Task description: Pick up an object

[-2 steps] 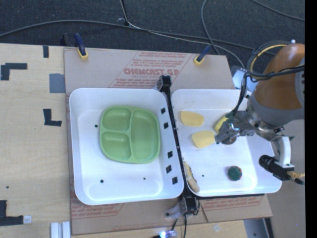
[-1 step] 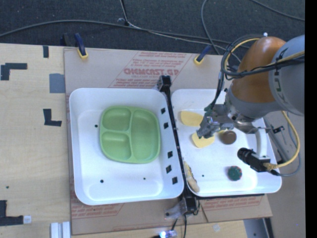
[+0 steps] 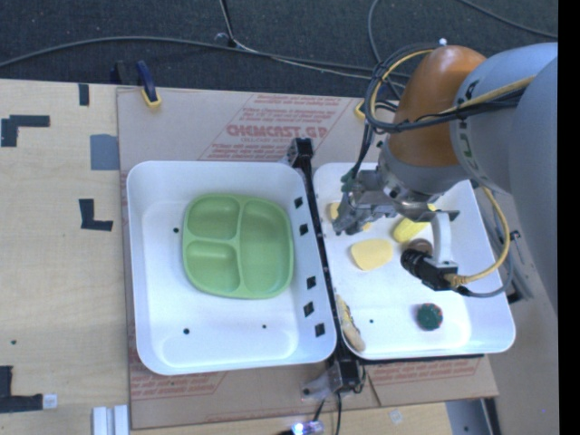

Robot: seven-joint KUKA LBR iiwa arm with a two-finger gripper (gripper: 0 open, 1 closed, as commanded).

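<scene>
Dark carpet floor (image 3: 136, 16), black cables (image 3: 227, 34), wooden bench (image 3: 54, 270).

Fingers of gripper (image 3: 349, 214) too small and dark to resolve against the right bin (image 3: 471, 338); open or closed state indeterminate. Yellow object (image 3: 410, 228) at 3 o'clock of gripper partly covered by the wrist; full shape not visible. Yellow piece (image 3: 333, 212) at 9 o'clock of gripper mostly hidden. Arm (image 3: 526, 152) cut off at right frame edge. Tan object (image 3: 349, 326) at the bin's 7 o'clock corner too blurred to identify.
</scene>
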